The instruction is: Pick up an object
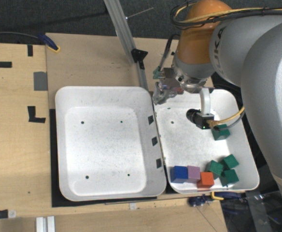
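- Camera view: we see the claw [161,94] hanging over the right bin [189,141] at its 11 o'clock corner, beside the rim shared with the left bin [102,144]; how wide it stands, or whether it has hold of anything, we cannot tell.
- The blocks cluster at the right bin's 5 o'clock edge: blue block [179,173], orange block [206,179], green blocks [224,169]. We judge the claw well apart from them, so a pick needs repositioning.

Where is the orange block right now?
The orange block lies in the right bin, near its front edge, just right of the pale purple block and beside green blocks.
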